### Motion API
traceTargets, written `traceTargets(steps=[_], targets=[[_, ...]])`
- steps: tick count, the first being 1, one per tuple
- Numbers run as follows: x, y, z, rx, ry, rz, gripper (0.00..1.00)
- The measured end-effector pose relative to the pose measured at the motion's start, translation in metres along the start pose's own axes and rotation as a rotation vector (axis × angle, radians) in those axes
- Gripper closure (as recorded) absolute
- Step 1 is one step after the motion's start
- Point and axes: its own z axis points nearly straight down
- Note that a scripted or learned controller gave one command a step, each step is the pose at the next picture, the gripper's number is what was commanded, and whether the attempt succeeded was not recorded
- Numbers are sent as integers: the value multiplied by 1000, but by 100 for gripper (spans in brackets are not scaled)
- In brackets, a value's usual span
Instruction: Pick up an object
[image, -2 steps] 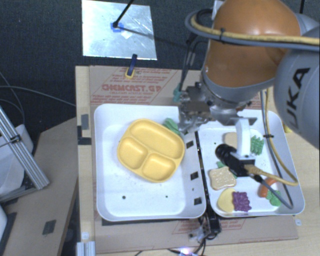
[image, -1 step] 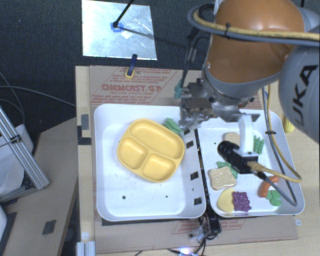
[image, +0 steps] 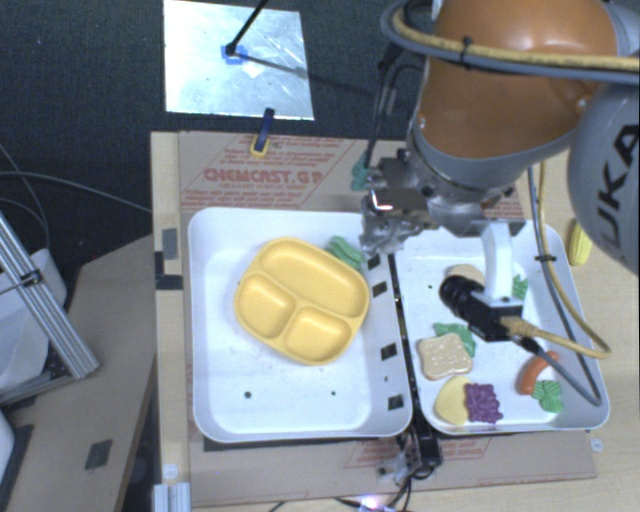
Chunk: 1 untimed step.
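My gripper (image: 380, 238) hangs low over the divider between the two bins, at the back. A green toy vegetable (image: 346, 251) lies just left of it in the left bin (image: 215, 330), against the yellow divided plate (image: 300, 299). In the right bin (image: 590, 392) lie a slice of toast (image: 444, 356), a green leaf (image: 456, 332), a yellow piece (image: 451, 401), purple grapes (image: 484, 403), an orange carrot (image: 534, 374) and a tan piece (image: 466, 273). I see nothing held by the gripper.
The big grey and orange arm (image: 510, 90) covers the back of the right bin. A yellow item (image: 578, 243) sits at the right bin's far rim. A cardboard sheet (image: 270, 170) lies under the bins, with a small yellow and blue thing (image: 263, 133) on it.
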Motion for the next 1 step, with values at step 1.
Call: traceTargets(steps=[1], targets=[[0,1,-11,-2,0,-6,100]])
